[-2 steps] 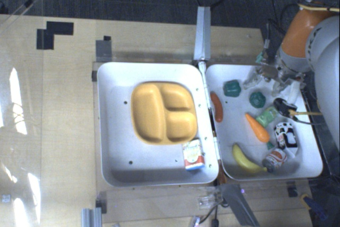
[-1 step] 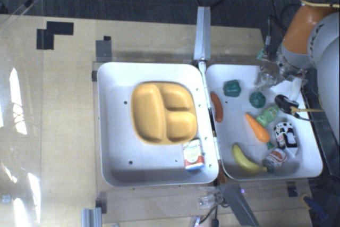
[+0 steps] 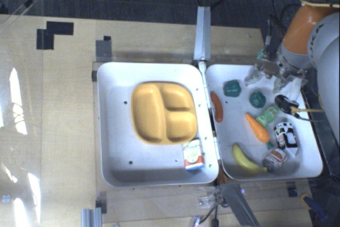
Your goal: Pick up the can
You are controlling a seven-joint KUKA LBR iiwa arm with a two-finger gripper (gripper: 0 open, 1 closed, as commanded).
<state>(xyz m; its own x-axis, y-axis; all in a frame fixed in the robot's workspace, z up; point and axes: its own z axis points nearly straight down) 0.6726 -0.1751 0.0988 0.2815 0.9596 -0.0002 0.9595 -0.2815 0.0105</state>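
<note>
Here, the arm's metal pincer (image 3: 273,76) hovers with fingers spread wide, holding nothing, over the right white bin (image 3: 313,167). The small red-and-silver can (image 3: 274,159) lies on its side well apart, just beside a yellow banana (image 3: 245,159).

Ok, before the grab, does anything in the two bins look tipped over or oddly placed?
The small metal can lies on its side at the right white bin's near edge, touching the yellow banana's tip. The small red-and-blue carton leans against the left white bin's near wall. Nothing looks spilled.

Can (image 3: 275,158) on side, right bin (image 3: 313,170) front
</note>
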